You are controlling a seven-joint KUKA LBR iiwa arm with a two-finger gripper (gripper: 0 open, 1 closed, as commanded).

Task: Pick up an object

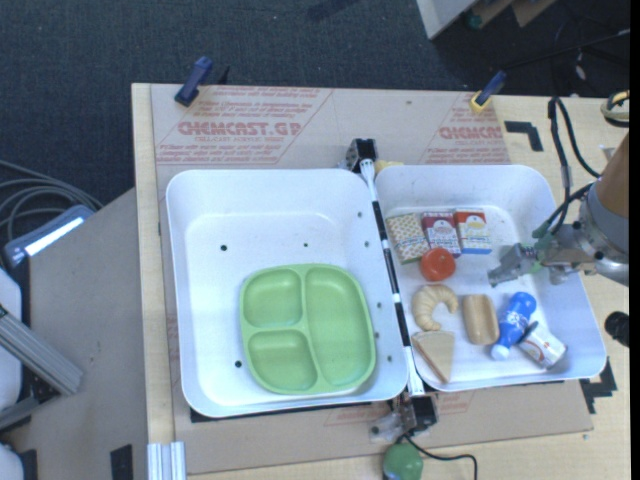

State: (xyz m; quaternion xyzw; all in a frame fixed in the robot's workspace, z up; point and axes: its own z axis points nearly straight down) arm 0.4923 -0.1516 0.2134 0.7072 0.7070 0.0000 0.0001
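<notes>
You see arm cut off at right edge of frame; gripper [512, 261] small and dark over right bin [470, 180], so you cannot tell its state. Nothing visibly held. Blue-white bottle [514, 320] lies tilted just below gripper, lower right, touching small tube [545, 349]. Croissant [433, 306], bread roll [479, 319], tomato [437, 264] nearby. Green divided plate [307, 327] in left bin [200, 268].
</notes>
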